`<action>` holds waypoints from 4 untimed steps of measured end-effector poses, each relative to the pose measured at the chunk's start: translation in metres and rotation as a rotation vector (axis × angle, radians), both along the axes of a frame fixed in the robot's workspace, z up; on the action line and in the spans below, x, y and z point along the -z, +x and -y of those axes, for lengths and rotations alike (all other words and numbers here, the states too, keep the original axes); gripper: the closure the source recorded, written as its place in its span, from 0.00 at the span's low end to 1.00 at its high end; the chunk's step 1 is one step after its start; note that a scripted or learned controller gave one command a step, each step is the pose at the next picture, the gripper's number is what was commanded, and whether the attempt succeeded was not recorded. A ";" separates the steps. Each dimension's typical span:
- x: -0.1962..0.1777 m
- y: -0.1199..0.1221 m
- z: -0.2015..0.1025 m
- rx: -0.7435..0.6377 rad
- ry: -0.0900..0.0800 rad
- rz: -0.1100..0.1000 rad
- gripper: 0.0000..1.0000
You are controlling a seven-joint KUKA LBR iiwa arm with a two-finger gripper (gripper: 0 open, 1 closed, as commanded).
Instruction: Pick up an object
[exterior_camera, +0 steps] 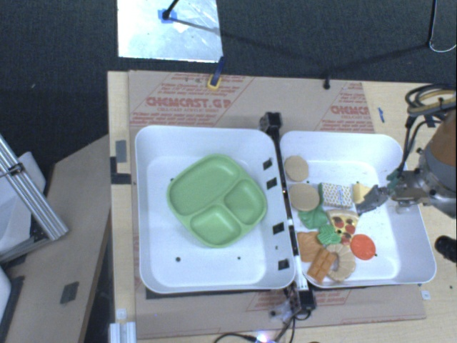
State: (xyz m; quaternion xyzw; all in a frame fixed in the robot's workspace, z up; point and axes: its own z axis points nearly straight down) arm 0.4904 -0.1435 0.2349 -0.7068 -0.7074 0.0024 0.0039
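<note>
Gripper (pixel 373 200): over right bin (pixel 400 263), beside yellow piece (pixel 360 191) | finger opening: cannot tell | grasp: cannot tell | green tray (pixel 216 200): left bin (pixel 161 263)

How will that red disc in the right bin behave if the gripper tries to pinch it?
The red disc lies flat on the right bin floor, so fingers may struggle to get under it. It looks thin and small, probably light. Pushed, it would likely slide, not roll.
</note>
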 end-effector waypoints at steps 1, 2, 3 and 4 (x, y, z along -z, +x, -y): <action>-0.005 0.002 0.000 -0.003 -0.002 0.011 0.00; 0.056 -0.003 -0.004 -0.001 -0.001 0.005 0.00; 0.106 0.002 -0.013 0.000 0.000 0.005 0.00; 0.147 0.006 -0.013 0.000 -0.003 0.019 0.00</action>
